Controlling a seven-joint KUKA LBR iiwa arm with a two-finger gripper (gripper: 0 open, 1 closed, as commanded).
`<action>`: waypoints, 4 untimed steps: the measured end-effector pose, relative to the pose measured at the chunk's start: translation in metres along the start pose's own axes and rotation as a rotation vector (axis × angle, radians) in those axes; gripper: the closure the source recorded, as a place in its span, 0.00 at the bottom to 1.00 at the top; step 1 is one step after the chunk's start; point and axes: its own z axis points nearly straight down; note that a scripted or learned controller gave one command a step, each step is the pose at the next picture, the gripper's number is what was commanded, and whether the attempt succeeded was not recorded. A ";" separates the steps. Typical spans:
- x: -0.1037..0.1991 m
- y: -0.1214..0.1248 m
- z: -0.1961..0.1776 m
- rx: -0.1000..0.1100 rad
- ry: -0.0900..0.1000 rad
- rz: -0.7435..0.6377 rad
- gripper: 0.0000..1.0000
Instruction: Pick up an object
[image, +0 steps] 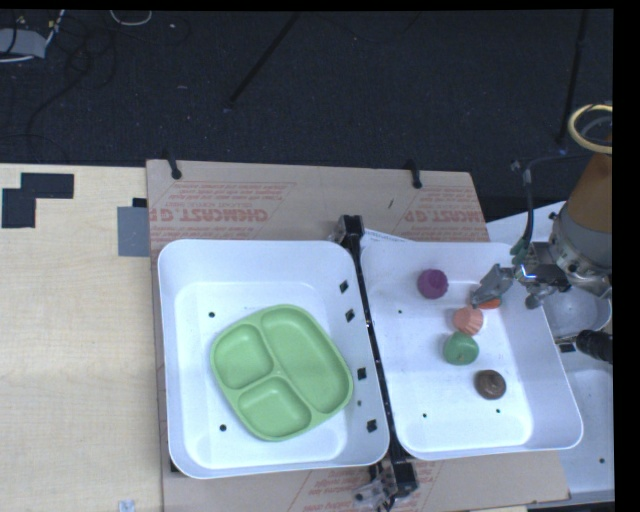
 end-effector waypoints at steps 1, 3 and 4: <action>-0.004 -0.003 0.045 0.005 0.001 0.000 0.00; -0.008 0.000 0.138 0.003 0.002 0.001 0.00; -0.009 0.001 0.125 0.001 0.001 0.004 1.00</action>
